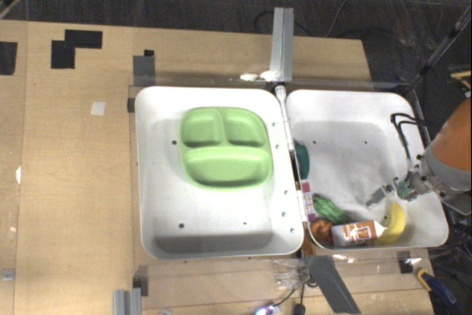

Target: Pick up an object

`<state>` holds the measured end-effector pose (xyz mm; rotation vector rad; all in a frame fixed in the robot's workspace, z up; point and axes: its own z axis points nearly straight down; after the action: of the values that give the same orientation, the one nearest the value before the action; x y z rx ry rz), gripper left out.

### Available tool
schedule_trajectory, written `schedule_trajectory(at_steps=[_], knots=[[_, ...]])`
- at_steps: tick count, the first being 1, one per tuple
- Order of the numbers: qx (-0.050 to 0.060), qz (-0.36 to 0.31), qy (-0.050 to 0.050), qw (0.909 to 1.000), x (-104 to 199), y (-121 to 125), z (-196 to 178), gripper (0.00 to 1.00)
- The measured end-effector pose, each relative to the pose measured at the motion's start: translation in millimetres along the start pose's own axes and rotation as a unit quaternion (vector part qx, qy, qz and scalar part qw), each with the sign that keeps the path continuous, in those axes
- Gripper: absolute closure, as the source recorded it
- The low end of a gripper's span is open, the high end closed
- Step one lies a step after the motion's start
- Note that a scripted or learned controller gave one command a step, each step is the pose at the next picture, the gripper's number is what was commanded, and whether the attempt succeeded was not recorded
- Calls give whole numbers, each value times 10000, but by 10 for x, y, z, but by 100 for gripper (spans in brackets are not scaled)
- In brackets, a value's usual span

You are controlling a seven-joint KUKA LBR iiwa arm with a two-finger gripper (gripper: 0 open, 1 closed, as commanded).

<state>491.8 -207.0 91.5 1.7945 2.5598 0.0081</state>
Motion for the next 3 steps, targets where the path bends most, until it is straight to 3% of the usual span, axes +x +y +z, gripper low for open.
schedule_trajectory(at_steps=[1, 2, 3], knots=[[37, -44, 26, 10000, 16, -15, -612, 0], [0, -147, 2, 9999, 0, 0, 1, 0], [28, -1511, 28, 9885, -94, 283, -767, 0]])
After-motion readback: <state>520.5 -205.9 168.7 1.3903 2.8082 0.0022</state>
